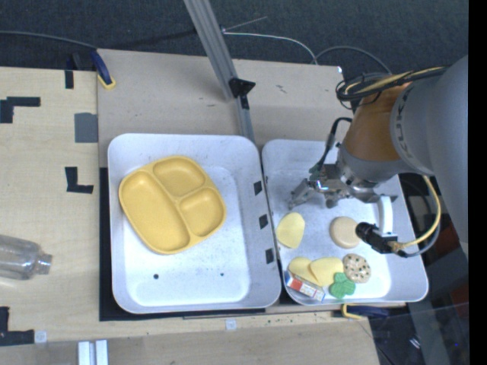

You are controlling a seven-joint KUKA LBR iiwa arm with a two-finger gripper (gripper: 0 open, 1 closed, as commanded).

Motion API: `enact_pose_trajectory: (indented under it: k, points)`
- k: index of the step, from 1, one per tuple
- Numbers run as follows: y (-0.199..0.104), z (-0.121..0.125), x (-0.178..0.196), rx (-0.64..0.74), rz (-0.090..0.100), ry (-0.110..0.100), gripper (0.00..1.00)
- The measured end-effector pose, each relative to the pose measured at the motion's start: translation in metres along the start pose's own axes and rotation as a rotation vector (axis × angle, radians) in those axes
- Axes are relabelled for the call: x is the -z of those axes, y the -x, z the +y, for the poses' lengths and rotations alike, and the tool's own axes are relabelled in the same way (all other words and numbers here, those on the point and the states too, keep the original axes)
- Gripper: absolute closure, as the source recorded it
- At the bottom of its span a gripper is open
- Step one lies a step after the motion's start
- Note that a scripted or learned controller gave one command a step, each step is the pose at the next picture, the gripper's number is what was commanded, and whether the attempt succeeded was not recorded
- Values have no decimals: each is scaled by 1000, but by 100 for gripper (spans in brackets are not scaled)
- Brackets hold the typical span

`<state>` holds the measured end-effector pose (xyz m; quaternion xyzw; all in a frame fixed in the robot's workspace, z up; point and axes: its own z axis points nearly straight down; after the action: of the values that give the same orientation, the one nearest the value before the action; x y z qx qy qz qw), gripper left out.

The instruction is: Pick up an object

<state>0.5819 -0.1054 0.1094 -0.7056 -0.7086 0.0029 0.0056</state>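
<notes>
Claw (303, 196) spread, gripping nothing, low in right white bin (403, 280); pale yellow oval piece (291, 230) unlifted beside it.

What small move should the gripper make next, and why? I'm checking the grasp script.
Probably a short drop toward the pale yellow piece. The gripper sits in the right bin just above and right of that piece, with nothing between its fingers. The other items lie farther off, toward the bin's near edge.
</notes>
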Motion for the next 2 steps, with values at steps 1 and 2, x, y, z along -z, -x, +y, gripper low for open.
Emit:
enact_pose_trajectory:
  k: [1,2]
  points:
    - [4,-65,-20,-8,-5,15,0]
    - [-9,-61,33,-1,-3,15,0]
